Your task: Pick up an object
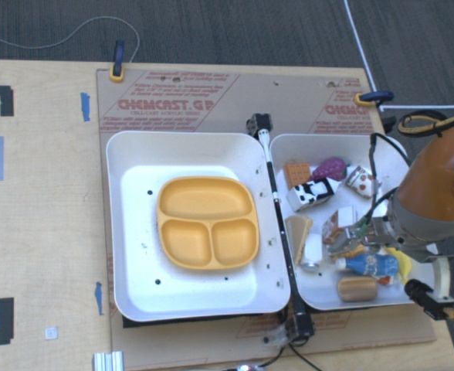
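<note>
The left bin [127, 207] is holding a yellow tray [208, 222]. The arm [435, 184] is reaching into the right bin [320, 296], its gripper [349, 240] sitting low among the toys beside a blue one [372, 265]; its jaws' state I cannot tell

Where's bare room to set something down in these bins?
Left bin: bare white floor rings the yellow divided plate, widest along its near edge and left side. Right bin: crowded with small objects under the gripper; only its far-left corner is bare.
</note>
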### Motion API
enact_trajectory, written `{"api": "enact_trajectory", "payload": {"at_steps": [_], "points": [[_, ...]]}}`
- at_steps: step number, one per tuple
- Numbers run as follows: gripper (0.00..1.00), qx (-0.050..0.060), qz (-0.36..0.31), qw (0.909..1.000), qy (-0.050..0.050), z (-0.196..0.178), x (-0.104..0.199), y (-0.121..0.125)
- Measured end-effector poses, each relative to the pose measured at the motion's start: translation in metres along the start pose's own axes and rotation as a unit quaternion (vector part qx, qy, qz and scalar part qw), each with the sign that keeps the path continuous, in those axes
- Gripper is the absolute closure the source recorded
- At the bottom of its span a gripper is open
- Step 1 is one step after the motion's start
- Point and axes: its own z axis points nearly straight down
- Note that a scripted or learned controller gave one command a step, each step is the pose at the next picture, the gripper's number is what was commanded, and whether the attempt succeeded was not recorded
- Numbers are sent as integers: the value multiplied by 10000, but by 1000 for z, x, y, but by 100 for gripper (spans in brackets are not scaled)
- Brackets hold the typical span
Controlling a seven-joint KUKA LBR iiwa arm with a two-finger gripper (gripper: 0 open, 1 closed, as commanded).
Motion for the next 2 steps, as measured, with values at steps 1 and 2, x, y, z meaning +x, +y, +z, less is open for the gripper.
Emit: {"api": "enact_trajectory", "payload": {"at_steps": [1,2], "points": [[100,-14,0,10000,-4,-10,0,1],[100,-22,-5,10000,-4,20,28,54]]}}
